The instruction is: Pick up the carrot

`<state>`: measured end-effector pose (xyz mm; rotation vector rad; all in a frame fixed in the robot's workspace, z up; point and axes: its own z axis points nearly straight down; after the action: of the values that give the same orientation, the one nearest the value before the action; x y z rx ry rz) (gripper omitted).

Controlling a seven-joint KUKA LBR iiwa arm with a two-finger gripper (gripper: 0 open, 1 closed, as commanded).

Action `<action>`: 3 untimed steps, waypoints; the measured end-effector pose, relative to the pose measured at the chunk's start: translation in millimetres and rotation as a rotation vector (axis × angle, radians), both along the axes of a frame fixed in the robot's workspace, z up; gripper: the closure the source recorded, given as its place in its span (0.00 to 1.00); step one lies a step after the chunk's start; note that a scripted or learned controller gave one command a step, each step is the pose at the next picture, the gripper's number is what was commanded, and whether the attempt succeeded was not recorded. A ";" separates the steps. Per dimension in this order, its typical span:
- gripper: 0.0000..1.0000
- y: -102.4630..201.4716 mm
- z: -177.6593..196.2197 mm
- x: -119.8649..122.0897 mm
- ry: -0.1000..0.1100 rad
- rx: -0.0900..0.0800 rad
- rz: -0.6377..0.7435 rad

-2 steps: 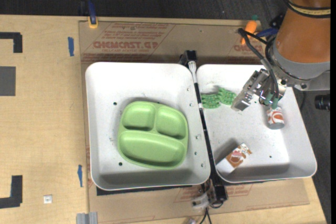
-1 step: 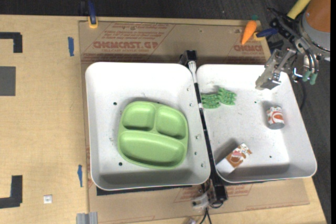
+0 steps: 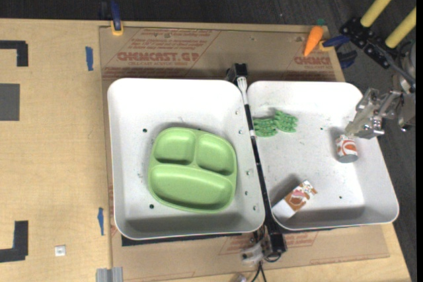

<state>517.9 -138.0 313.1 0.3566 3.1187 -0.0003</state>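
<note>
The gripper [image 3: 360,125] hangs at the right edge of the right bin [image 3: 330,211], its metal fingers [image 3: 357,121] pointing down and to the left. Whether the jaws are open or closed cannot be told from this slant; nothing is seen between them. Just below the tips, touching or nearly so, lies a small red-and-white can [image 3: 347,148] near the same edge.

Farther out in that bin, a green leafy toy [image 3: 274,123] lies near the left wall toward the far side, and a red-and-white carton [image 3: 299,197] sits toward the near edge. The left bin [image 3: 125,208] holds a green divided tray [image 3: 193,169].

The carrot [image 3: 312,40] is in neither bin. It lies on the bench board [image 3: 198,53] beyond the right bin's far edge, orange body with a green top, close to a blue clamp [image 3: 337,41]. It looks like a small toy: probably light, stiff and rather smooth, tapering to a point. The thicker part near the green top seems the best place to close on, across its width, since the thin end would likely slip. The clamp close by could crowd the approach.
</note>
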 end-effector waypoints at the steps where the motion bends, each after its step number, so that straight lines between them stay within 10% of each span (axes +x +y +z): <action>1: 1.00 66.3 -33.0 4.6 0.000 0.001 -0.150; 2: 1.00 152.7 -10.7 55.6 -0.003 0.002 -0.132; 3: 0.00 152.0 -10.9 55.5 -0.003 0.001 -0.133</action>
<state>573.4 14.0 302.2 0.5627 3.0857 0.0022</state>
